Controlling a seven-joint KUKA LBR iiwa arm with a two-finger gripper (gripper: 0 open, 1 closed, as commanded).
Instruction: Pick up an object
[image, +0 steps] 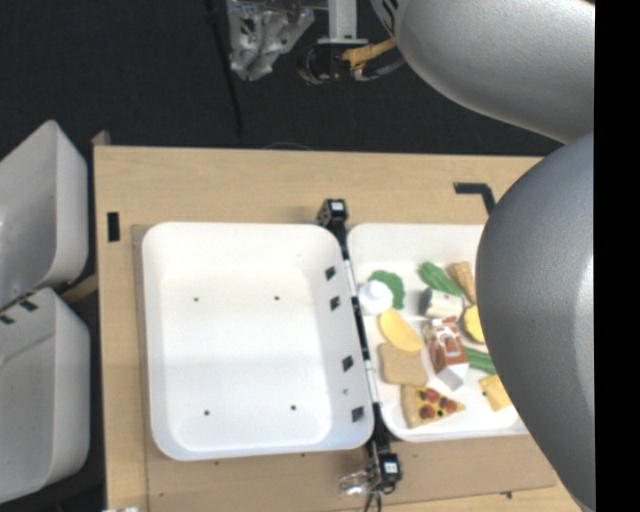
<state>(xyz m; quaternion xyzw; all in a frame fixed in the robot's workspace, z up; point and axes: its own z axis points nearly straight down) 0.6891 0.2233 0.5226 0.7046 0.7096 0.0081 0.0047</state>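
The right bin (400, 240) holds a heap of toy food. I see a yellow lemon-shaped piece (399, 329), a tan slice of bread (402, 367), a pizza slice (432, 405), a green leafy piece with a white cap (381, 290), a green pod (437, 277) and a red-and-white packet (444, 345). The grey arm (540, 310) looms over the bin's right side and hides what lies under it. Its gripper is hidden from me.
The left bin (245, 335) lies beside the right one, with a row of black clips (345, 330) along the shared wall. White housings (35, 300) stand at the bench's left edge. Cables and metal parts (300, 40) sit behind the bench.
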